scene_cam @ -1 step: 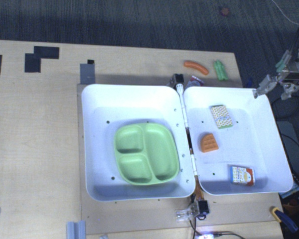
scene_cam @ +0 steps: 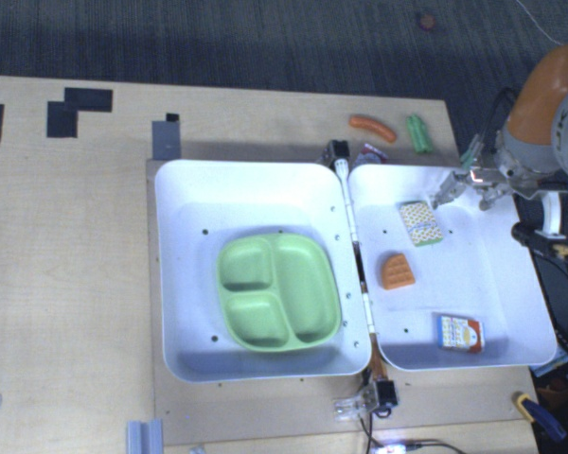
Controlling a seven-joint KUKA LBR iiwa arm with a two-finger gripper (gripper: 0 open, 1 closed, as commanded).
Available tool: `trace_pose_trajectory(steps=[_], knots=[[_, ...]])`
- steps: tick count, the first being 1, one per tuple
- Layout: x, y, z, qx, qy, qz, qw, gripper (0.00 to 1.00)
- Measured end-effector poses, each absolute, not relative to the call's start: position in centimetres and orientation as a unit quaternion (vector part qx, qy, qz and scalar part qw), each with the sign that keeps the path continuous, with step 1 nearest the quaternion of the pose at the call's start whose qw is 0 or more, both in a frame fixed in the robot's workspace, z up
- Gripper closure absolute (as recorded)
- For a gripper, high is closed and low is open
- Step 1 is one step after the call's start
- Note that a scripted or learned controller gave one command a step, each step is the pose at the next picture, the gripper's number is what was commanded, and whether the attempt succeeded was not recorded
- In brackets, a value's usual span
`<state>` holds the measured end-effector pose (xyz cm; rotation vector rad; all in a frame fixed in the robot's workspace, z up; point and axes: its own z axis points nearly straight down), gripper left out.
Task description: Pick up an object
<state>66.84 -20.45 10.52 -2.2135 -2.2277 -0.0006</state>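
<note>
Nearest the camera, along the front edge of the pale wooden bench (scene_cam: 66, 301), small clips and wires sit below the seam between the two bins; they are too small to make out.

The left bin (scene_cam: 180, 253) is a shallow white tray with rounded corners and smooth, slightly glossy walls. A light green plastic plate (scene_cam: 278, 291) with three compartments lies flat in its middle toward the front, with bare white floor all around it.

The right bin (scene_cam: 511, 291) matches it in shape. Near its front edge lies a small flat carton (scene_cam: 459, 333), white and blue with a red-orange end. In from its left wall lies a rounded orange-brown lump (scene_cam: 397, 270) with a ridged surface, like a pastry. Beyond that, toward the back, a flat square packet (scene_cam: 421, 222) with a fine dotted pattern lies tilted. The three are well apart, with open floor between them and along the right wall.

Over the back right corner of the right bin hovers the gripper (scene_cam: 466, 185), metallic and grey. Its fingers look slightly spread with nothing between them, one tip just beside the packet's far corner. The arm (scene_cam: 549, 112), grey with an orange band, is cut off at the right.

Behind the bins, on the bench's back edge, lie an orange sausage shape (scene_cam: 373, 128) and a green ribbed cylinder (scene_cam: 417, 132).
</note>
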Motion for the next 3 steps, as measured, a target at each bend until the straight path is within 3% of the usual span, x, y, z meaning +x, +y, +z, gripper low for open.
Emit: trace_pose_trajectory(steps=[1,2,3], knots=[[67.3,-17.4,9.1,-0.705,-0.709,-0.0036,-0.006,0.0],[67.5,-17.2,10.5,-0.703,-0.711,-0.0062,-0.009,1.0],[67.5,-17.2,10.4,-0.703,-0.711,-0.0059,-0.008,0.0]])
